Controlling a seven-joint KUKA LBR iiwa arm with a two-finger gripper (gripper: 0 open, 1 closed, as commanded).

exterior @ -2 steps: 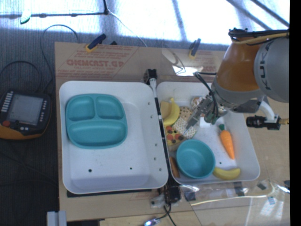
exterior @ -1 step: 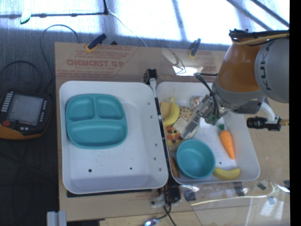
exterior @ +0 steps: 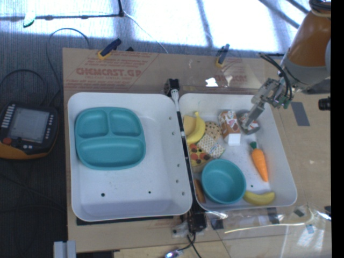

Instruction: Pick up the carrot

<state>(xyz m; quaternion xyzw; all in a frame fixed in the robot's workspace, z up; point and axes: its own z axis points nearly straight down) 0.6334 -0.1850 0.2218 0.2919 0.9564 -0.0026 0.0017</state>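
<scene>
The carrot [exterior: 260, 164] is orange with a green top and lies flat near the right wall of the right bin [exterior: 285, 168], its green end pointing away from the camera. My gripper [exterior: 250, 123] hangs low over the far part of that bin, up and slightly left of the carrot and clearly apart from it. A small white cube [exterior: 234, 139] sits between the gripper and the bin's middle. The arm [exterior: 309, 47] comes in from the upper right.
The right bin also holds a teal bowl [exterior: 223, 180], a yellow banana [exterior: 259, 198] at the front, a second yellow fruit [exterior: 193, 128] at the left wall and snack packets [exterior: 208, 144]. A teal divided plate [exterior: 110, 137] lies in the left bin [exterior: 129, 198].
</scene>
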